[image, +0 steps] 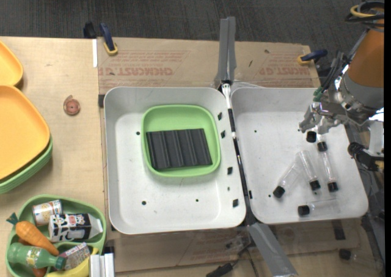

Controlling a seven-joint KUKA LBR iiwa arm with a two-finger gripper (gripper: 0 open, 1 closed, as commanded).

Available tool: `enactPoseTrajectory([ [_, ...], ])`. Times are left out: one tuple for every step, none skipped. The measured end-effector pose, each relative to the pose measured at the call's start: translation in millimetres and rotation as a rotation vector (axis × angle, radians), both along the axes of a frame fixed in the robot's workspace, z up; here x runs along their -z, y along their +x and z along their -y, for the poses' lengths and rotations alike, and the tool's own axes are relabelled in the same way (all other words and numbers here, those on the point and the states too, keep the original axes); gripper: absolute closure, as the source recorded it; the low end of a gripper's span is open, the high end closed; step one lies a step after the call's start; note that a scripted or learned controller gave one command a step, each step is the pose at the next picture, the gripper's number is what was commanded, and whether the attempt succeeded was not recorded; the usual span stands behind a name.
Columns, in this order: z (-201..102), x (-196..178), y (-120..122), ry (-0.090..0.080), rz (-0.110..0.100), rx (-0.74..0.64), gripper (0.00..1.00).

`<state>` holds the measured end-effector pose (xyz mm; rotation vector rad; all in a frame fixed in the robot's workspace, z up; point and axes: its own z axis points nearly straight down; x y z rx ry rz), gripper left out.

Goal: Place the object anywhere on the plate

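So you are near the start; nothing lies on the plate [181,115] yet except the dark ribbed mat [178,148] that sits in its middle. Your gripper [314,124] hangs over the upper part of the right bin [263,208], its tip low among the vials; a black-capped vial [321,145] lies just below and beside it, but you cannot tell from this slant whether anything is gripped, so count nothing as picked. Three more clear vials [308,172] lie a little further down and toward you from the tip; one tube [311,208] lies near the bin's near wall. The plate sits well off to the tip's left, in the left bin [122,208], past the divider; the pick, the carry across and the release are all left to do, as far as you can judge.
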<state>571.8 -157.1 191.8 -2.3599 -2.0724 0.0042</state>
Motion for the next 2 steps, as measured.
enactPoseTrajectory([
  [-10.5, 28.4, -32.0, 0.001, 0.0, -0.083, 1.0],
  [-94.0, 0.9, -48.0, 0.002, -0.001, -0.182, 1.0],
])
